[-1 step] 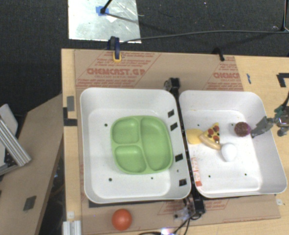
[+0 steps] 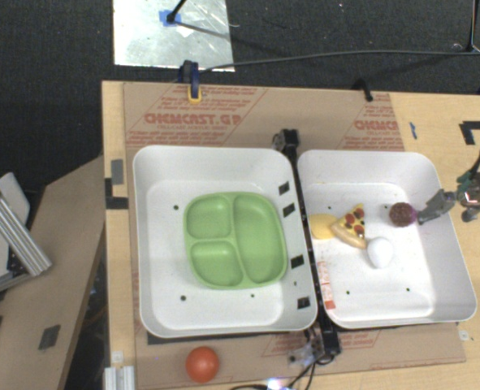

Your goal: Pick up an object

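The right bin holds several small objects. A dark maroon ball lies near its right side. A toy pizza slice sits beside a yellow piece at the bin's left, and a white egg-shaped object rests just below them. My gripper comes in low from the right edge, its tip just to the right of the maroon ball. I see nothing held in it.
The left bin holds a green divided plate. An orange-red ball lies on the bench in front of the bins. Black clips line the divider between the bins.
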{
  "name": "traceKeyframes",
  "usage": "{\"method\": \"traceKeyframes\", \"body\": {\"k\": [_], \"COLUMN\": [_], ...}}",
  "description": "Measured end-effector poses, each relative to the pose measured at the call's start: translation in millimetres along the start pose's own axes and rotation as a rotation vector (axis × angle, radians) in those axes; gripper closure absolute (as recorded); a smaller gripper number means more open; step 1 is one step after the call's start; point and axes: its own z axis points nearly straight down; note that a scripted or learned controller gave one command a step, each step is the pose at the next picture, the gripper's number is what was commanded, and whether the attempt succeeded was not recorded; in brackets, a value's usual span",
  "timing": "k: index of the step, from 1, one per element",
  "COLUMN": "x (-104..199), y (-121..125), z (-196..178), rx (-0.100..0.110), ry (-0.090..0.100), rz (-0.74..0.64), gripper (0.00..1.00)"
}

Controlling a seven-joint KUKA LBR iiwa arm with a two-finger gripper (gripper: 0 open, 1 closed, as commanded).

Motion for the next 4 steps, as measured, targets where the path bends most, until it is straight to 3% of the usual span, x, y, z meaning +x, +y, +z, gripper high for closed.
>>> {"method": "traceKeyframes", "body": {"k": [1, 2, 3, 4], "x": [3.1, 5.0, 9.1, 8.4], "y": [8.2, 0.5, 4.2, 3.9], "z": [46.0, 105.6, 132.5, 123.6], "rx": [0.002, 0.004, -0.023, -0.024], "ry": [0.001, 0.002, -0.007, -0.009], "rz": [0.001, 0.002, 0.002, 0.003], "gripper": [0.00, 0.00, 0.00, 1.00]}}
